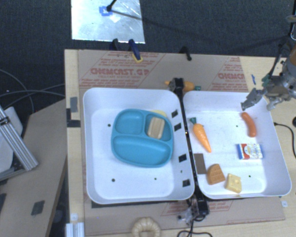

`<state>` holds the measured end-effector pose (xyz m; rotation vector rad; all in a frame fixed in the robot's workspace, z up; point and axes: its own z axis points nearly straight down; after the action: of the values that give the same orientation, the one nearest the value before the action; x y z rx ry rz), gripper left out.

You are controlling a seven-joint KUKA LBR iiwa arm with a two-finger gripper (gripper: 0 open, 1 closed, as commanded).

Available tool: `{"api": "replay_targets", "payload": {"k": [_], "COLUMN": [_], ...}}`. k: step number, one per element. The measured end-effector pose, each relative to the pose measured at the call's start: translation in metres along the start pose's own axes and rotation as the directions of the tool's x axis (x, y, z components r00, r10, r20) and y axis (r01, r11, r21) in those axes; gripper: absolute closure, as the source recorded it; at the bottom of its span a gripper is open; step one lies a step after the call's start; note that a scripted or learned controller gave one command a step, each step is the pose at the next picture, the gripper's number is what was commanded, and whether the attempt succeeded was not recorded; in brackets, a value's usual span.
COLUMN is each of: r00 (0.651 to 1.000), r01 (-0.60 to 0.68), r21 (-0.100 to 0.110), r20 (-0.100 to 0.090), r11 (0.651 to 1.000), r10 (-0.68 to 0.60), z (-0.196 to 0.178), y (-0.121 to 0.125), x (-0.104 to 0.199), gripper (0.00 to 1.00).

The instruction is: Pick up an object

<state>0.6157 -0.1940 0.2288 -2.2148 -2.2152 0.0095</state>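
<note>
Camera view puts the tool [260, 98] at the far right corner of the right bin [266, 181], hanging from the grey arm that comes in from the right edge. We see its two fingers spread apart with nothing between them, so it is open and unloaded.

Just below the tool, and slightly toward the arm's side, lies a toy sausage [248, 124], the nearest thing to the fingertips but not touching them. Farther down from the tool sits a small printed packet [249, 151]. Off to the tool's left, near the divider between the bins, lies a toy carrot [202, 137], and well below it are a brown cracker-like piece [215, 174] and a yellow cheese-like piece [233, 182]. Well apart to the tool's left, in the left bin [98, 181], a blue divided plate [140, 137] carries a tan bread-like piece [156, 128].

We judge the task to be at its start: nothing is lifted, and every object rests on a bin floor. What is left is the whole grasp: choosing a target, most plausibly the sausage, descending, closing, and raising it clear.
</note>
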Motion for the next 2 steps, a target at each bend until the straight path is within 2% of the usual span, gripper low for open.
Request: {"api": "replay_targets", "payload": {"k": [1,2], "r00": [1.0,1.0], "r01": [0.003,0.001], "r21": [-0.013,-0.01], "r20": [0.003,0.003], "r11": [1.0,1.0], "r10": [-0.003,-0.001], "z": [-0.008,0.047], "y": [0.003,0.01], "x": [0.001,-0.006], "gripper": [0.0,0.0]}}
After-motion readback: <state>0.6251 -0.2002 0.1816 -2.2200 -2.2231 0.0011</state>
